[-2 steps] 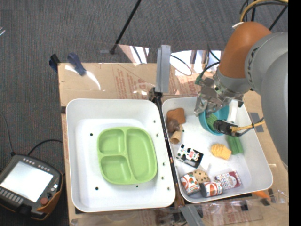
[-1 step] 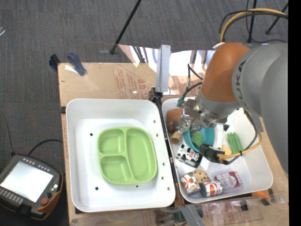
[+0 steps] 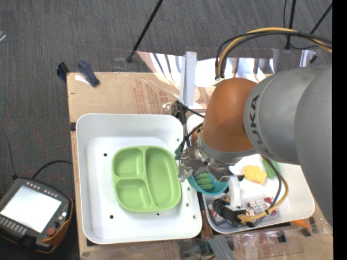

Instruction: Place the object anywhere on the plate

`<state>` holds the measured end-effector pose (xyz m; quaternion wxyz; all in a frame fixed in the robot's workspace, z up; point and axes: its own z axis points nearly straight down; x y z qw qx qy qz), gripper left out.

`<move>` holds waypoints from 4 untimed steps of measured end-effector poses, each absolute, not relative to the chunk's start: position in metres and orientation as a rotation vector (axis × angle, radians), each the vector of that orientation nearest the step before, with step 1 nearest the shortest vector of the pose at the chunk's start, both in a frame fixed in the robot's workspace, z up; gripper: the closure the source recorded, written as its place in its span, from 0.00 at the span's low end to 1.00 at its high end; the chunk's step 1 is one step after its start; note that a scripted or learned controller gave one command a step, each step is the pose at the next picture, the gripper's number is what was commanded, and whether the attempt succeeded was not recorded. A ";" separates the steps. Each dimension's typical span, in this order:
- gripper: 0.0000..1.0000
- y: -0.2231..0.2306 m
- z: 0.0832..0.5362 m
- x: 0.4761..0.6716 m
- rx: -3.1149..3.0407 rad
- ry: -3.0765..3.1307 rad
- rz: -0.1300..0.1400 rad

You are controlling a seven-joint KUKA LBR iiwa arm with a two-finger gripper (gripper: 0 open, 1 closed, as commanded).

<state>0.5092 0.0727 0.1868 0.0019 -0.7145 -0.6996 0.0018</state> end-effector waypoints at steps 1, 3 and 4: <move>1.00 0.072 0.185 0.569 -2.385 -2.039 0.009; 1.00 0.068 0.194 0.569 -2.388 -2.030 0.017; 1.00 0.101 0.233 0.540 -2.242 -2.197 0.004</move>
